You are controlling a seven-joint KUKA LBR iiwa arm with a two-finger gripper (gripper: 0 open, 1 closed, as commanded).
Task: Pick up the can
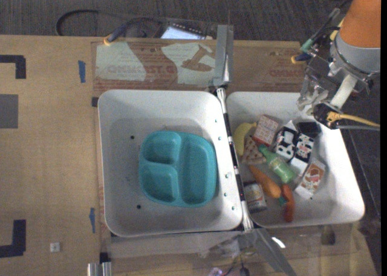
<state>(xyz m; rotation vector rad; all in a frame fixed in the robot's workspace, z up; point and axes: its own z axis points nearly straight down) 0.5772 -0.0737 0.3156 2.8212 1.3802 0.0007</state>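
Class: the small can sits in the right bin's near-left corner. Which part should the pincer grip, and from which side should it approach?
Grip the can across its round body, coming straight down from above. The bin wall flanks its left and the carrot crowds its right, so side approaches look blocked. The pincer hangs over the far right corner.

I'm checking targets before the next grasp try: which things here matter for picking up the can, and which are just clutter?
Job:
can, front-left of right bin
gripper, over that bin's back edge

Lying about:
banana
carrot
green bottle
cow-print carton
teal divided tray, in left bin
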